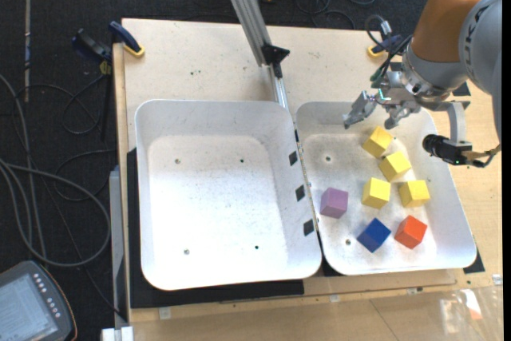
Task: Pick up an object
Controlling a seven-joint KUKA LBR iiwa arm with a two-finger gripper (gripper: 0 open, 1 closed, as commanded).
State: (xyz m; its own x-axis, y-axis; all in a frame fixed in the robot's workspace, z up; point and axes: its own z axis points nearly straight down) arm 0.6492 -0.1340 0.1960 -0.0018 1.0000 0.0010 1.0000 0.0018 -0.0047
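My gripper (372, 114) hangs over the far part of the right bin (455, 251), its two fingers spread apart and nothing between them. Just below it lies a yellow cube (377, 142). More yellow cubes sit nearby: one (394, 164) beside it, one (376, 192) toward the middle and one (414, 192) to the right. A purple cube (334, 202) lies left of them. Near the front of the bin rest a blue cube (373, 234) and an orange-red cube (410, 231).
The left bin (152, 140) adjoins the right one. A slanted metal pole (243, 0) with a black clamp ends at the bins' far junction. Yellow-handled clamps (128, 40) grip the bench's far corners. Cables lie on the floor.
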